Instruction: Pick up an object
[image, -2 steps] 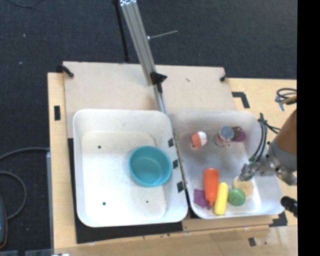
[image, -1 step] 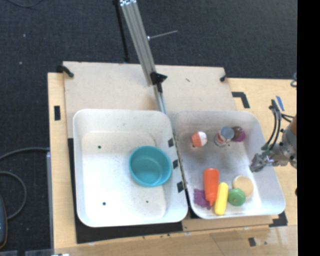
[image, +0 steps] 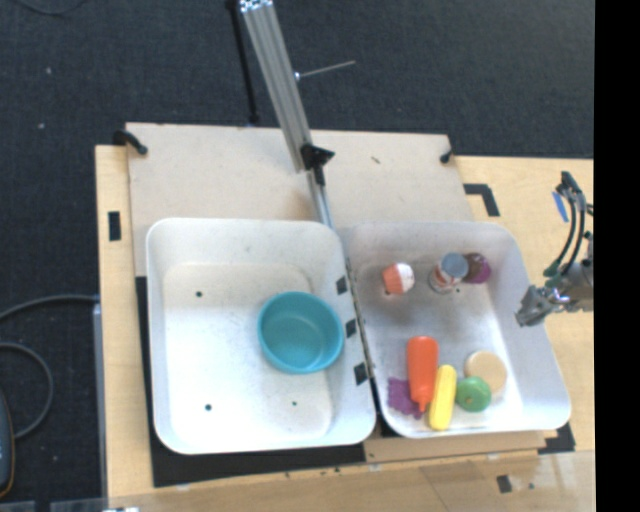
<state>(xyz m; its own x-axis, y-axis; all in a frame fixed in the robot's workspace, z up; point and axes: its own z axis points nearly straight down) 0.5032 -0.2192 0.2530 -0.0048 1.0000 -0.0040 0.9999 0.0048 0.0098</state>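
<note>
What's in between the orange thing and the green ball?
In the camera view, the yellow piece lies between the orange piece and the green ball, touching the orange one.

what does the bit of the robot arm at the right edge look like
A small grey metal gripper shows beside the right-hand white bin. Behind it rises thin, dark curved cabling, with a small blue patch near its top. The view is too small to tell the fingers' shape or any markings.
</note>
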